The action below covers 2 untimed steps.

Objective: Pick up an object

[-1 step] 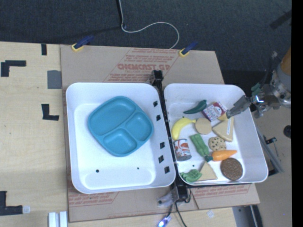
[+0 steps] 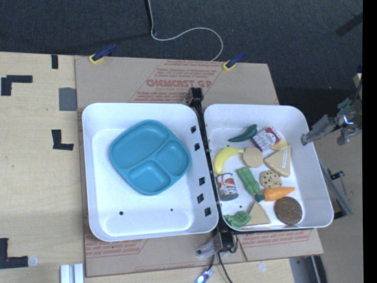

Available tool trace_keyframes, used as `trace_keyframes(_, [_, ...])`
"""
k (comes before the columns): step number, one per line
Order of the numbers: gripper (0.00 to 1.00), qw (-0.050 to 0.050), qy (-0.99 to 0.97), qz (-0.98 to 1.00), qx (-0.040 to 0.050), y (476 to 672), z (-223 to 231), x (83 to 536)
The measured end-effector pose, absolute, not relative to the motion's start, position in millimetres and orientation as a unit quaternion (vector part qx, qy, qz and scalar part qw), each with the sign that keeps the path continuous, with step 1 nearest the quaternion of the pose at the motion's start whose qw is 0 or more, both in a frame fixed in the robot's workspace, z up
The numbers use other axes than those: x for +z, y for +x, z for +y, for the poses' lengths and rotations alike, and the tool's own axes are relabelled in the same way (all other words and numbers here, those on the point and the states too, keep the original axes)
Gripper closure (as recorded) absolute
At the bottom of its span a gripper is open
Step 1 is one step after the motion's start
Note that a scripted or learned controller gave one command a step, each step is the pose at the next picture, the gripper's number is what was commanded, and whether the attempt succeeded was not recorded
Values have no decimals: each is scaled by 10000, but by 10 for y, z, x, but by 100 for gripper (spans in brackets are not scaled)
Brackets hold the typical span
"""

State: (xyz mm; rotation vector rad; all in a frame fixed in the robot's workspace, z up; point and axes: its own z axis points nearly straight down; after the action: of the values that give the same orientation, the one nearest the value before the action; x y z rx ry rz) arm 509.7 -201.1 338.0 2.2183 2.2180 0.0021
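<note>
Gripper point(image 2: 344, 125) found outside right bin point(image 2: 315, 175), jaw state indeterminable, nothing visibly held. Crowded toys; risked glancing off banana point(image 2: 225, 157).

This looks like a robotics lab or test bench rather than a home. Two shallow white bins point(image 2: 94, 175) sit clamped side by side on a sheet of printed cardboard point(image 2: 171, 81), which lies on a pale wooden bench point(image 2: 35, 175) marked with black tape shapes. Yellow-and-blue clamps point(image 2: 103, 53) pin the cardboard's far edge. A thin white cable point(image 2: 188, 34) loops over dark carpet-like flooring point(image 2: 265, 22) behind. Toy food point(image 2: 259, 170) fills the right bin, and a blue divided plate point(image 2: 150, 156) lies in the left one.
</note>
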Motion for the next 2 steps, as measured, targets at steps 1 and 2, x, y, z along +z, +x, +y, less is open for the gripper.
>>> trace_keyframes(1, [100, 3, 7063, 7080, -4, 5109, -1999, 3443])
trace_keyframes(2, [100, 77, 7076, 7065, 23, 4861, -2258, 4717])
